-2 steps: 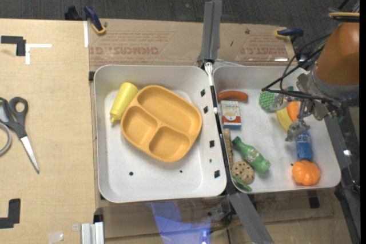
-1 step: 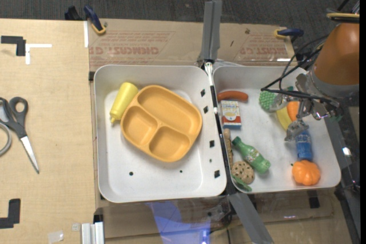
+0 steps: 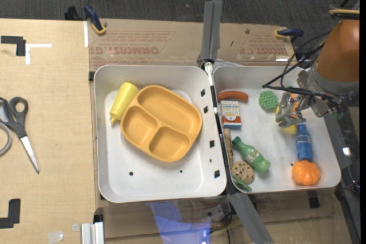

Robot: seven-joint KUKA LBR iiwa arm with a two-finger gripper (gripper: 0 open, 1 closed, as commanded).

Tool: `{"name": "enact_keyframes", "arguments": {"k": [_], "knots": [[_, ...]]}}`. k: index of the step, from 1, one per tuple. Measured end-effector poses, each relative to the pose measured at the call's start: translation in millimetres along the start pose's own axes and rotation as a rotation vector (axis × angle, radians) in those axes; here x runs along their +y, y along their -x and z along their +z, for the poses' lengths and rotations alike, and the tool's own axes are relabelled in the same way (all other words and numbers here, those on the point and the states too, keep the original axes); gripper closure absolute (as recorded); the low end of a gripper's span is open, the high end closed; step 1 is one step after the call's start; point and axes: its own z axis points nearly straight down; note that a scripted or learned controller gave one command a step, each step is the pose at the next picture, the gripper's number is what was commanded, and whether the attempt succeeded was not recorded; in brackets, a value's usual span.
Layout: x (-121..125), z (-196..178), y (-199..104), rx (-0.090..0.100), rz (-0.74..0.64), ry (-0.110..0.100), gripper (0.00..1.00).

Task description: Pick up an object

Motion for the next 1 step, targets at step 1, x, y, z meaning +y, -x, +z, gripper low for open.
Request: {"name": "enact_keyframes", "arguments": {"k": [1], "knots": [[0.0,0.1,-0.1,0.0,0.0,0.0,0.0]]}}
